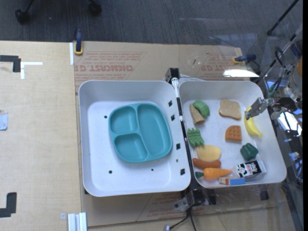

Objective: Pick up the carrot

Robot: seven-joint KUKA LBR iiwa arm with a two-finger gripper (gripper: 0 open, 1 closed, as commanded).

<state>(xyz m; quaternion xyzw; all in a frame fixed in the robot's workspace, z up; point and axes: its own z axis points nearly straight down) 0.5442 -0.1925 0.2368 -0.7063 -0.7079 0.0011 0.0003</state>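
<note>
Two bins: left bin (89,143) carries a teal divided plate (140,132); right bin (274,146) carries the toy food.
Carrot (215,173): lying flat near the right bin's front edge, leafy end to the left, just below a sausage (207,163) and beside a small carton (232,180).
Gripper (254,109): at the right bin's right side, above the banana (252,127).
Fingers: too small and blurred, cannot tell.
Near neighbours: yellow potato-like piece (209,152), milk carton (250,168), green pepper (249,151), waffle (233,133).
</note>
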